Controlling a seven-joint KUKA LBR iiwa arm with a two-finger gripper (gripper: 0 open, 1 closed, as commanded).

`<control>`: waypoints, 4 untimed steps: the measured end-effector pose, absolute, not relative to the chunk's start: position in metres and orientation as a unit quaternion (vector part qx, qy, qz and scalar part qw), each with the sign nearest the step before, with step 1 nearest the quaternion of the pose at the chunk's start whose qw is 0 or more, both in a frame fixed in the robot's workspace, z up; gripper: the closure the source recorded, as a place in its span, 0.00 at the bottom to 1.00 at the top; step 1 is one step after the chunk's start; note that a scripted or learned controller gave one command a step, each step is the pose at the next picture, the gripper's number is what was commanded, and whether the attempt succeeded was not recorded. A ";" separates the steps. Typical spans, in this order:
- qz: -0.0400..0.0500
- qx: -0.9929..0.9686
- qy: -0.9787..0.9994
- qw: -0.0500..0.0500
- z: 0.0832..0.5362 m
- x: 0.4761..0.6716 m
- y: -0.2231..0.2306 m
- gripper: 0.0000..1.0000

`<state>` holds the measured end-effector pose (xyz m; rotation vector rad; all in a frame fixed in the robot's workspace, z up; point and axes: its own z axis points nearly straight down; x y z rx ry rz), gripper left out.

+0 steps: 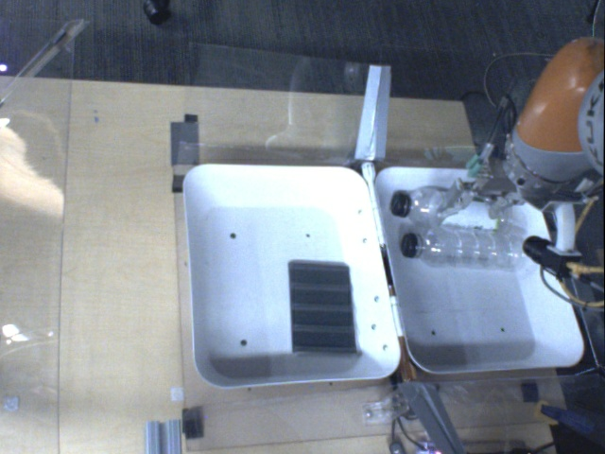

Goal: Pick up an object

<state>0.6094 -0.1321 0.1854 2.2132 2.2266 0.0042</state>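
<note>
Two clear plastic bottles with black caps lie on their sides in the right bin (pixel 492 339). The upper bottle (pixel 430 201) points its cap left, and the lower bottle (pixel 458 246) lies just in front of it. My gripper (pixel 485 189) hangs low over the right end of the upper bottle, at the back of the bin. The grey wrist with its orange band (pixel 558 102) rises behind it. A black ribbed rectangular block (pixel 321 305) lies flat in the left bin (pixel 236 206), toward the front.
A metal divider post (pixel 372 112) stands at the back between the bins. Cables (pixel 567 268) hang by the right bin's right wall. A clear plastic panel (pixel 38 206) stands on the bench at the left.
</note>
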 end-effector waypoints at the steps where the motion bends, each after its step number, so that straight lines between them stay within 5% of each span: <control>1: 0.004 0.671 0.741 0.004 0.089 0.608 -0.086 0.00; 2: 0.006 0.671 0.741 0.006 0.101 0.610 -0.085 1.00; 3: 0.006 0.671 0.741 0.005 0.100 0.610 -0.084 0.00; 4: 0.002 0.679 0.734 0.003 0.125 0.617 -0.185 0.00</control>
